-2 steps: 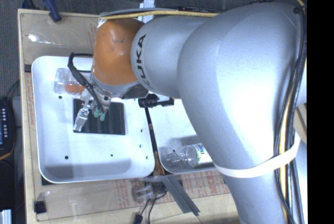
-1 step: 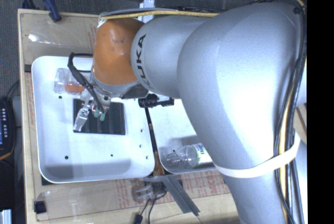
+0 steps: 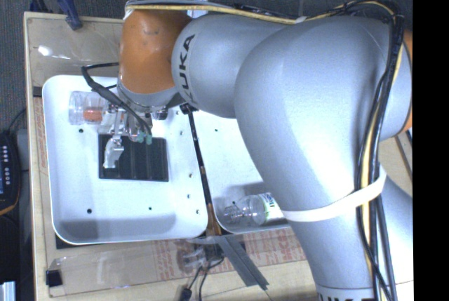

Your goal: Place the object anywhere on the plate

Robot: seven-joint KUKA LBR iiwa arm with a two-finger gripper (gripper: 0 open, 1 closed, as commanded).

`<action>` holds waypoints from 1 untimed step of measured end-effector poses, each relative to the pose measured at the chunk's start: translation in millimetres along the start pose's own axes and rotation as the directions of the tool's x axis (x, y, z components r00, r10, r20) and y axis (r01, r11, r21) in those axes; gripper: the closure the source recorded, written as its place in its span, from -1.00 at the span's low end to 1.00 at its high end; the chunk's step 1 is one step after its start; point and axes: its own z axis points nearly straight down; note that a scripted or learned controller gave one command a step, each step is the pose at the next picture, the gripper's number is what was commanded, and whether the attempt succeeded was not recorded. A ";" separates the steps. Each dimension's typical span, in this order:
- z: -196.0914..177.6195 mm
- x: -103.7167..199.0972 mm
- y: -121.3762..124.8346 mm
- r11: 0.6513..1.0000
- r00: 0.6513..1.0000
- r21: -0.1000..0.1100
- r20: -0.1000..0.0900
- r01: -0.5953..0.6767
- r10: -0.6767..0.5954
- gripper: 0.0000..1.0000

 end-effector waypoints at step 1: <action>0.1 0.0 0.0 1.000 1.000 0.000 0.000 0.000 0.000 -1.00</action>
